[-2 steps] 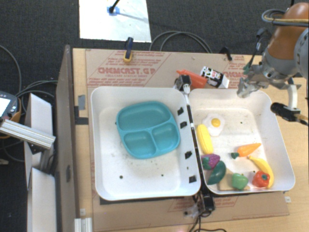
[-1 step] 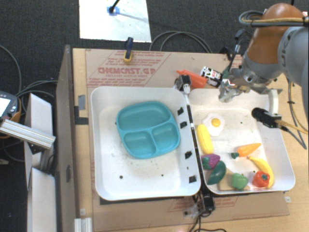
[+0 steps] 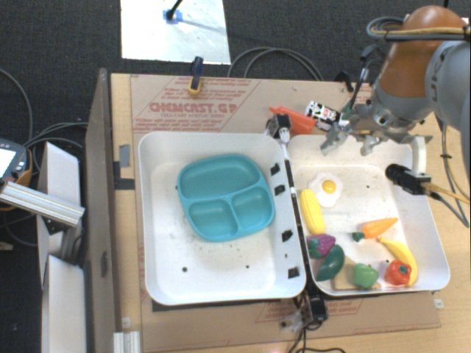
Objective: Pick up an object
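Observation:
The right bin point(image 3: 434, 230) holds several toy foods: a fried egg point(image 3: 327, 188), a corn cob point(image 3: 312, 210), a carrot point(image 3: 377, 228), a banana point(image 3: 402, 256), a red tomato point(image 3: 397, 273), a green pepper point(image 3: 364, 275), purple grapes point(image 3: 320, 244) and a dark green vegetable point(image 3: 332, 262). My gripper point(image 3: 347, 144) hangs over the bin's far edge, above and behind the egg. Its two fingers are spread open with nothing between them.
A teal divided plate point(image 3: 224, 197) lies in the left bin point(image 3: 158, 219). An orange clamp point(image 3: 289, 120) sits at the far end of the divider between the bins. A blue and yellow clamp point(image 3: 195, 75) is on the cardboard behind.

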Tool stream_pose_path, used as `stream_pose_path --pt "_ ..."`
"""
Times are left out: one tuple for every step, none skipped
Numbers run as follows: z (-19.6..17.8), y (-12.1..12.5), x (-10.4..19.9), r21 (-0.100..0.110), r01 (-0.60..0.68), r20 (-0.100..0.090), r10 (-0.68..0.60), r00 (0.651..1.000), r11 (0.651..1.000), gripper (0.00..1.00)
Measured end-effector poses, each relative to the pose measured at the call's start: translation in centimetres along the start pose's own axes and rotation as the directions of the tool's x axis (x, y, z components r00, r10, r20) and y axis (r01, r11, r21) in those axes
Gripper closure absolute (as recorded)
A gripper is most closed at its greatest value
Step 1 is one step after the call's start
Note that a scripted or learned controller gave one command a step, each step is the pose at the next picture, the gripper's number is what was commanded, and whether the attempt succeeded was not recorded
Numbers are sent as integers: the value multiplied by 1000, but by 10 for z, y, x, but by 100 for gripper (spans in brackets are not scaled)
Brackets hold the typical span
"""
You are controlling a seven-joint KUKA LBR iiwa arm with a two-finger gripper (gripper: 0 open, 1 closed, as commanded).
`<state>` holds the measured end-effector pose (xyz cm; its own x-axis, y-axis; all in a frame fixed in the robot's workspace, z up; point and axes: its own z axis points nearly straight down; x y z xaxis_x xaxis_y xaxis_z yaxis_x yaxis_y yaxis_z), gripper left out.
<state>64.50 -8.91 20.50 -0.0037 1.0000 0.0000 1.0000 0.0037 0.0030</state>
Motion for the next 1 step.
stream_pose_path --pt "77 -47 -31 11 -6 0 6 1000 1000 0"
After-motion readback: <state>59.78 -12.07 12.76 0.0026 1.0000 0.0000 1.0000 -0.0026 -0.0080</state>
